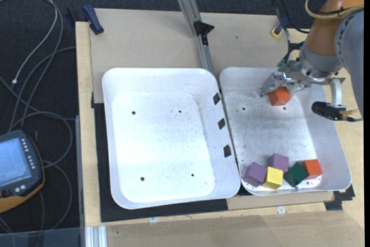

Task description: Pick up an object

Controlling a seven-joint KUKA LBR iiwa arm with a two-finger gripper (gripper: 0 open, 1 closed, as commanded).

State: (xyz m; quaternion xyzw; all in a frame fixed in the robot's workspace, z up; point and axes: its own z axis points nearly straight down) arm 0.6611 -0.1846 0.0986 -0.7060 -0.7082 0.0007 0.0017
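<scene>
In the upper part of the right bin (254, 124), my gripper (281, 88) points down over a small orange block (280, 96). The block sits between the grey fingertips (267, 89), and the fingers look shut on it. It is at or just above the bin floor; I cannot tell whether it is lifted. The grey arm with its orange band (338, 6) comes in from the upper right.
Several blocks cluster at the right bin's near edge: two purple (255, 173) (280, 161), a yellow (274, 177), a green (297, 173) and an orange (313, 168). The left bin (156, 136) lies beside it. A slanted metal rail (188, 3) crosses the back.
</scene>
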